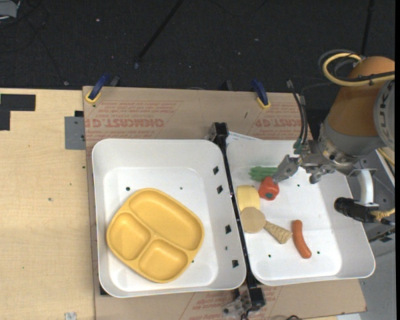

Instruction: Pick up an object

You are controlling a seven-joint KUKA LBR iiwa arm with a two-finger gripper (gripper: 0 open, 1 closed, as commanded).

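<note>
**Claw low in the right bin, nothing lifted yet**

I see the claw [295, 167] down inside the right shallow white bin [350, 262], near its far edge, with the grey arm and its orange band coming in from the right side of the surface [40, 179]. I cannot tell whether the claw is apart or together; its tip is too small and dark against the bin floor. Nothing sits visibly in it.

The likely target, a small red tomato-like toy [270, 189], lies just beside the claw tip, touching a green leafy toy piece [261, 173]. Close to the divider between the 2 bins lie a pale yellow block [247, 197], a tan round disc [252, 219] and a beige cone [277, 231]. A red-orange sausage-shaped toy [301, 239] rests toward the near edge.

The left white bin [107, 155] carries a yellow 3-compartment plastic tray [155, 234].

My judgement: the approach is done; the grasp and lift remain, since every object rests on the bin floor.
</note>
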